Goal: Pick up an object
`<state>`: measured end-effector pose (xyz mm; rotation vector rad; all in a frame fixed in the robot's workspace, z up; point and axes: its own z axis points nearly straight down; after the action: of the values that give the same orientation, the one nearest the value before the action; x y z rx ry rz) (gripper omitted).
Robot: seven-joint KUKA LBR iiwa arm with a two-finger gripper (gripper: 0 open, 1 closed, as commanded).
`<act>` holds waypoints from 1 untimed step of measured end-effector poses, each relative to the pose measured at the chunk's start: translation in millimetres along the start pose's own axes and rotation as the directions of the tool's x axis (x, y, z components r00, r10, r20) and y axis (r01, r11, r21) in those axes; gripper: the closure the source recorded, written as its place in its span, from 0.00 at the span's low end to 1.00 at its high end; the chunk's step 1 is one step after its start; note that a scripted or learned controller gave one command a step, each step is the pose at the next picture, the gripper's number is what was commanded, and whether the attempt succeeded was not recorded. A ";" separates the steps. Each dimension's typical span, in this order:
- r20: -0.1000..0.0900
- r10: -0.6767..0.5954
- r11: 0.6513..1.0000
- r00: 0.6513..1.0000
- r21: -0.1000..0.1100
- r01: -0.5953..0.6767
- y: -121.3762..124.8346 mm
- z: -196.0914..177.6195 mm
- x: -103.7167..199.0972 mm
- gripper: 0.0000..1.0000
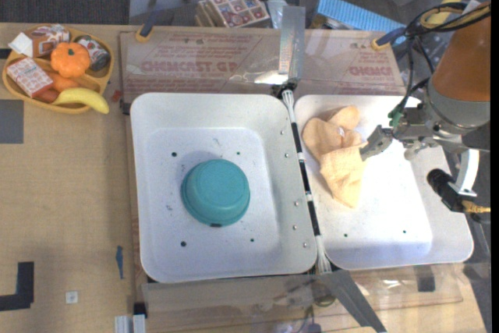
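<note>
The front rim of the left bin [226, 271] lies closest to the camera. In that bin an upturned teal bowl [217, 192] sits a little left of centre, well apart from the walls. Further left, on the bench by the far corner, a yellow dish [23, 82] holds toy food, including an orange pumpkin [70, 58] and a banana [82, 98].

Across the divider, the right bin [405, 246] holds a crumpled yellow cloth [337, 156] near its left wall, toward the far side. The gripper [376, 143] reaches in from the right and is tilted toward the cloth; one grey finger meets the cloth's right edge. Whether the jaws are apart or closed cannot be told from this angle, and no fold of fabric is clearly visible between them.

As a judgement, the approach is done and the cloth looks like the chosen object, but it still rests on the bin floor: a firm grasp and the lift remain.
</note>
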<state>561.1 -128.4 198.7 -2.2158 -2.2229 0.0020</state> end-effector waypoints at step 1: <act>0.004 -0.134 0.991 0.991 -0.013 0.134 3.6 109.8 34.4 0.00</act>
<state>564.3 -93.8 89.0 -2.0693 -2.3748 -0.0103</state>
